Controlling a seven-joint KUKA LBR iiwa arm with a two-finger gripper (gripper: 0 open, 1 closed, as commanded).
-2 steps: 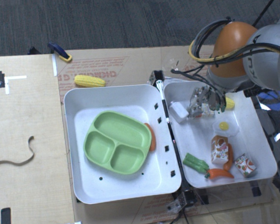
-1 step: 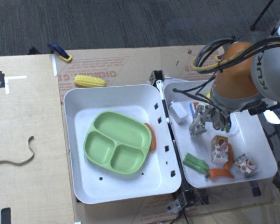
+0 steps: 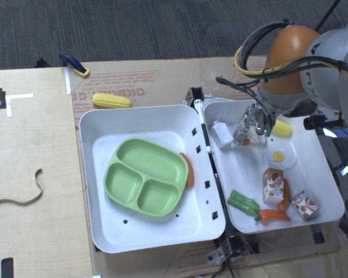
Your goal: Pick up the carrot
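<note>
The carrot [image 3: 273, 215] is a small orange piece lying near the front wall of the right bin [image 3: 319, 154]. A green vegetable [image 3: 243, 202] lies just left of it. My gripper [image 3: 254, 132] hangs low over the back of the same bin, pointing down, well behind the carrot and apart from it. A white object [image 3: 221, 134] lies just left of the gripper, and a yellow piece [image 3: 282, 128] just right of it.
A small carton [image 3: 274, 185], a printed packet [image 3: 304, 205] and a fried egg toy [image 3: 278, 156] crowd the right bin around the carrot. The left bin [image 3: 103, 231] holds a green divided plate [image 3: 146, 176] with an orange-red piece [image 3: 189, 169] at its right edge. A corn cob [image 3: 111, 99] lies behind the bins.
</note>
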